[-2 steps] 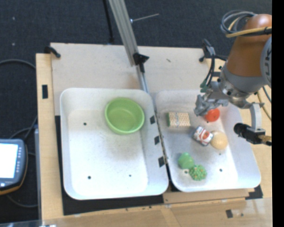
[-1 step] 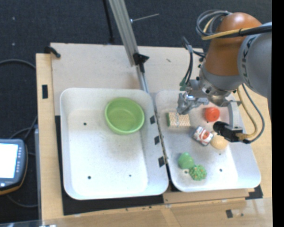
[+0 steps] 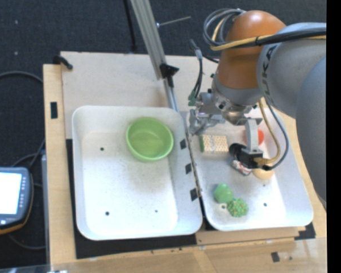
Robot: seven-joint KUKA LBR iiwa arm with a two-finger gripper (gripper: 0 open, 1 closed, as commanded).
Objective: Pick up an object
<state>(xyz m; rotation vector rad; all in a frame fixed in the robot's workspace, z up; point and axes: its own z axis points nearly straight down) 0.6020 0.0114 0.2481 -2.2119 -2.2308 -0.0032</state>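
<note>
Hovering low in the right bin (image 3: 290, 206), pincer (image 3: 200, 124) near the bin's left wall, just above a pale waffle-textured block (image 3: 215, 144) (fingers' spread impossible to tell). Approaching still, nothing grasped; next, centring over the block, lowering, then pinching.

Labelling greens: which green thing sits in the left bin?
The green bowl, alone in the left bin; the two small green items lie in the right bin.

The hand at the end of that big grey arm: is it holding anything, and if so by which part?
Cannot be told: the hand hangs low over the right bin, near a beige sponge, with nothing visibly gripped.
</note>
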